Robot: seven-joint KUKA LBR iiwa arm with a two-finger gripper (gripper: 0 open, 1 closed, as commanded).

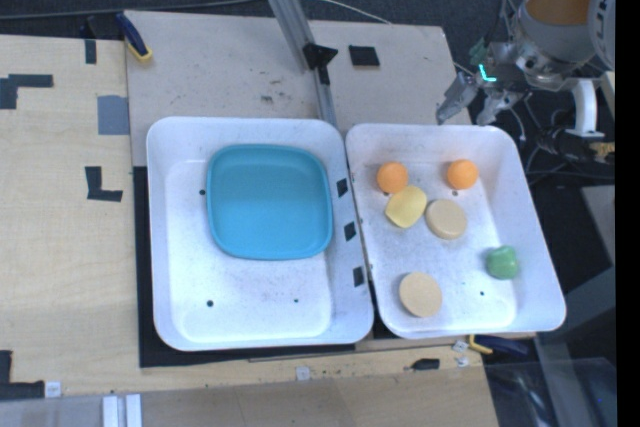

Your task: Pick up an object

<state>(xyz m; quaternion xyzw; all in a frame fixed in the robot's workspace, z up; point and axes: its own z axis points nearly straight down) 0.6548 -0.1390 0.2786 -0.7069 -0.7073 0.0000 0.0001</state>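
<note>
Two shallow white bins sit side by side on the bench. The left bin (180,315) holds a square blue plate (268,201). In the right bin (530,245) lie two orange balls (392,177), a yellow piece (405,208) touching a tan disc (446,218), another tan disc (420,294) nearer the front, and a green lump (503,262) by the right wall. The gripper (472,105) hovers just beyond the right bin's far rim, its two fingers spread apart with nothing between them.
</note>
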